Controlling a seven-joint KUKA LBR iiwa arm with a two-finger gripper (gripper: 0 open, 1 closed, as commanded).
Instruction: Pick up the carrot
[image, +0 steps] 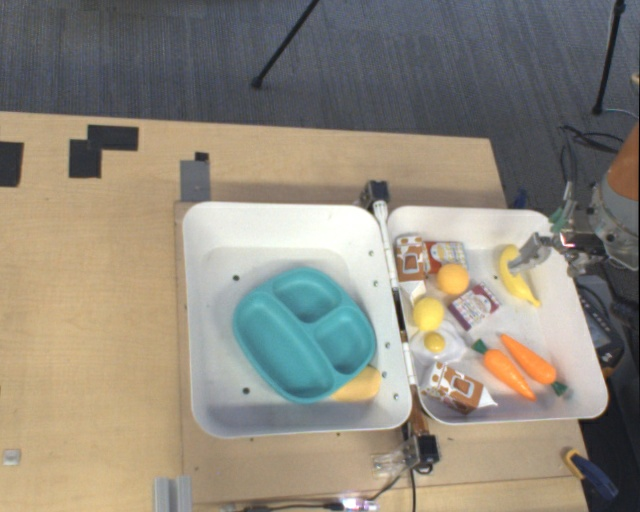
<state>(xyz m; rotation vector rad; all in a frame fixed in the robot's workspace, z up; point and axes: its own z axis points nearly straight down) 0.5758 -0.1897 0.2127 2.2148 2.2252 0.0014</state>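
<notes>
Two orange carrots lie side by side in the front right part of the right bin (590, 385): one carrot (507, 372) nearer the front and a second carrot (530, 360) just behind it, both with green ends. My gripper (533, 251) hangs over the bin's back right, beside the top of a yellow banana (519, 280), well behind the carrots. Nothing shows in its grasp. The arm (612, 215) comes in from the right edge.
The right bin also holds two brown-and-white cartons (411, 257) (458, 386), an orange (453, 279), a lemon (428, 314), a purple packet (474, 306) and a small yellow piece (435, 342). The left bin (200, 300) holds a teal divided plate (305, 335) with a yellow item (359, 386) at its front edge.
</notes>
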